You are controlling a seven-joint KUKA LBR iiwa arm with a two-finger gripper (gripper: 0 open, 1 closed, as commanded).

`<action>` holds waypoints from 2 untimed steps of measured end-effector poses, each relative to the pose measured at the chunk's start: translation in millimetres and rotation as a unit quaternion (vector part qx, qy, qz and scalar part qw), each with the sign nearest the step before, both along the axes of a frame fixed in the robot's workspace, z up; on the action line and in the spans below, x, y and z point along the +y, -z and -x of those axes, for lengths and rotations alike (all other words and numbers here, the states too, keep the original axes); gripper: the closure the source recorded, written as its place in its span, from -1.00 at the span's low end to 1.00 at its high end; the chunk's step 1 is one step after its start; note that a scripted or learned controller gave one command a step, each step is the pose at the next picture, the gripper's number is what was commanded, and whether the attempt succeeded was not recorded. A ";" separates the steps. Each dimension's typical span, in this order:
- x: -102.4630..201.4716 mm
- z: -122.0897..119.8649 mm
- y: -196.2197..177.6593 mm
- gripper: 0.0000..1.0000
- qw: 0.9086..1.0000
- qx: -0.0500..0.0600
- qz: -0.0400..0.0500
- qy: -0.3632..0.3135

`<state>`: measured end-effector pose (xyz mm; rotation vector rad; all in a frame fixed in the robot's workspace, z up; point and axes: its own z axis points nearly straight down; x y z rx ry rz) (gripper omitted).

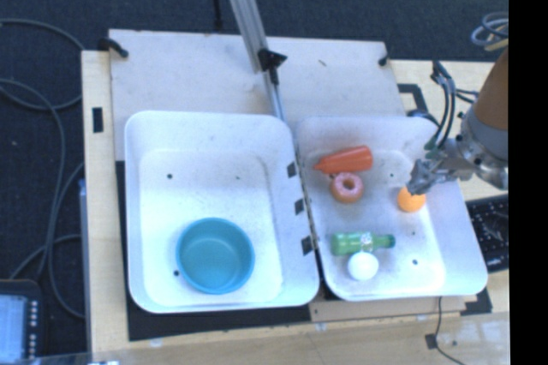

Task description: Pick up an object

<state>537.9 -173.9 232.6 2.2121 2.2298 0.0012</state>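
Observation:
The right bin [428, 269] holds a red-orange carrot-shaped piece [345, 159], a pink ring donut [348, 187], a small orange ball [412, 200], a green bottle [360, 242] lying on its side, and a white ball [363, 266]. My gripper [421, 181] reaches in from the right and hangs just above and to the right of the orange ball, its tips close to the ball's upper edge. The ball rests on the bin floor.
The left bin [154, 140] holds a blue bowl [215, 255] near its front. A metal pole [244, 3] slants down from the top to the gap between the bins. Cables trail by the arm at the right.

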 end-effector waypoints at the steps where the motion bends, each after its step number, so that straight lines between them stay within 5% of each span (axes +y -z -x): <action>1: 55.9 5.8 -12.7 1.00 1.000 -0.001 -0.002 -0.001; 2: 111.0 17.7 -8.2 1.00 1.000 0.001 -0.001 0.000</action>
